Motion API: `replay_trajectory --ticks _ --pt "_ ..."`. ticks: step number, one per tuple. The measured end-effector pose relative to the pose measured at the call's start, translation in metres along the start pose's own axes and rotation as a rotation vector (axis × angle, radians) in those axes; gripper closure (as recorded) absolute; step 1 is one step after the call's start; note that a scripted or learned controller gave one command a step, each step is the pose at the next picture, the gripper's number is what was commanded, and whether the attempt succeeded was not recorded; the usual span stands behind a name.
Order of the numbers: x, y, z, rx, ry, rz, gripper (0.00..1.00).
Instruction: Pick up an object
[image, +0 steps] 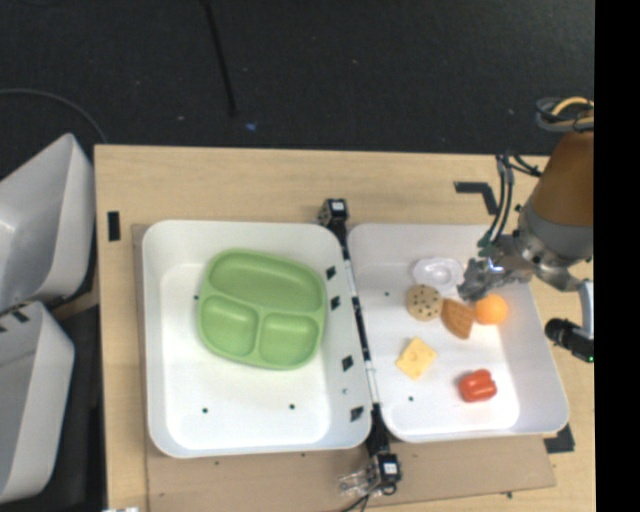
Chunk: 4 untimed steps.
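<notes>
Orange ball (491, 310) just beside the pincer (478, 281) in the right bin (530, 400); grip state unclear.

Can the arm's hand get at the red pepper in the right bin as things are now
Probably yes. The pepper lies by itself near the front of the right bin, apart from the cheese, and the hand is above the same bin.

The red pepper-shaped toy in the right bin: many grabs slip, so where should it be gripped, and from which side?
Judging by its pose, come straight down on the red pepper-shaped toy and pinch across its narrower front-to-back width. It lies apart from the yellow cheese wedge and the right white bin wall, so the claw likely has room on both sides.
</notes>
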<state>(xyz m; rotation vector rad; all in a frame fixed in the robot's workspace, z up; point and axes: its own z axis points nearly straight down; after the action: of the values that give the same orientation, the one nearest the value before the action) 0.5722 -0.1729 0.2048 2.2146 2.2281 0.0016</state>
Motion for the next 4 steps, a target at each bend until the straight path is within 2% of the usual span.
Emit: replay_trajectory --ticks 1,2,3,4 --pt "0.051 -0.001 -0.016 -0.001 0.001 -0.001 1.0" --pt "0.095 -0.011 -0.015 0.001 0.0 0.0 1.0" --pt "0.146 -0.02 -0.031 -0.001 0.001 -0.002 1.0" --pt "0.201 -0.024 -0.024 0.002 0.001 -0.001 1.0"
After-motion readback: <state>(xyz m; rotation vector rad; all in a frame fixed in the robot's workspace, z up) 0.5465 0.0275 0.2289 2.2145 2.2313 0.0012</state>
